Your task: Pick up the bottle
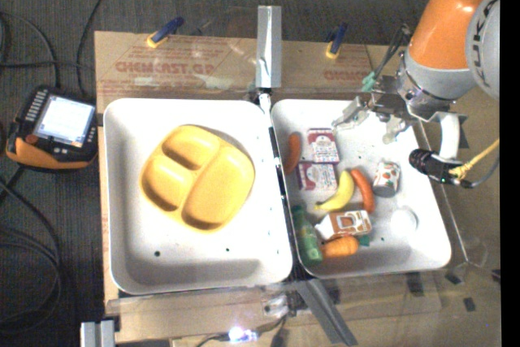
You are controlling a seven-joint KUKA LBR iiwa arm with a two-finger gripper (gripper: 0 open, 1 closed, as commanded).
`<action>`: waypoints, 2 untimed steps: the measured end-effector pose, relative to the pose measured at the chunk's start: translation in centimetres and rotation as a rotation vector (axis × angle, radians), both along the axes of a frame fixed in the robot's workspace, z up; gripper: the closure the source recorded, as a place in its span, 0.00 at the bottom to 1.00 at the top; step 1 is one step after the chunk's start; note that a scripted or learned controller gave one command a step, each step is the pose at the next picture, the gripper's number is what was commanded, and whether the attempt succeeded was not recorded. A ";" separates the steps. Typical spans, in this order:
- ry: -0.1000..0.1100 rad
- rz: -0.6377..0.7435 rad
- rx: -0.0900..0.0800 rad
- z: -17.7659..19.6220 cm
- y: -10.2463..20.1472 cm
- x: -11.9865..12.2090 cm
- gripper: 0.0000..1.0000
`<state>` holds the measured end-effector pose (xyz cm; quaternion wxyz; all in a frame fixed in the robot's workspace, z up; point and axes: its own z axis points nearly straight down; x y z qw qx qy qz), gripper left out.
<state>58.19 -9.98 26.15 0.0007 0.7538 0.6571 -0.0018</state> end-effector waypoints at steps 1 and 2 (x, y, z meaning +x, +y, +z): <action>0.000 0.000 0.000 0.0 0.0 0.0 0.00; 0.003 0.163 0.004 -7.5 8.7 -4.0 0.00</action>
